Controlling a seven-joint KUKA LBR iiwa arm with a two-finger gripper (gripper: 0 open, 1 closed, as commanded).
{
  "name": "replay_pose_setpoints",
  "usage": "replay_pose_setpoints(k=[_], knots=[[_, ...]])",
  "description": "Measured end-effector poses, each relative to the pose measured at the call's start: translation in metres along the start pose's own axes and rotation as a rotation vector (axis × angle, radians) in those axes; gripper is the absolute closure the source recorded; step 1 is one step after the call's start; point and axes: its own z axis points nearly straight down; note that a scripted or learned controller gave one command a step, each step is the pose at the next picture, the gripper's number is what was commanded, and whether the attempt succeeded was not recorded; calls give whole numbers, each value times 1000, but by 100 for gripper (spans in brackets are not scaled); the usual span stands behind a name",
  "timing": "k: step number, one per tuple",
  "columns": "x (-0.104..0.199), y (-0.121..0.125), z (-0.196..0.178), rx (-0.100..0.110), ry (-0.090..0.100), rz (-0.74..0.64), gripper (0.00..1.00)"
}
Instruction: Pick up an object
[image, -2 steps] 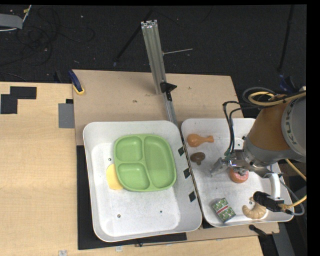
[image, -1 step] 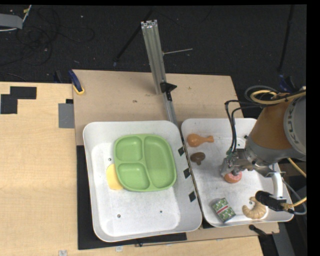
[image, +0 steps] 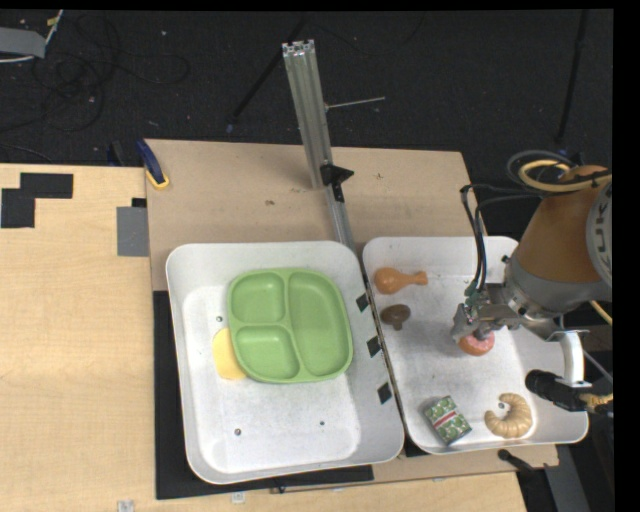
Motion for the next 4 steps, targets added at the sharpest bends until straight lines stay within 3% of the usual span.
replay_pose_setpoints(k=[1,2,4], knots=[[2,9,-46,-2,-1,-1,100],[2,9,-60,1,0,-1,100],[106,15,-50,5,2,-3,100]])
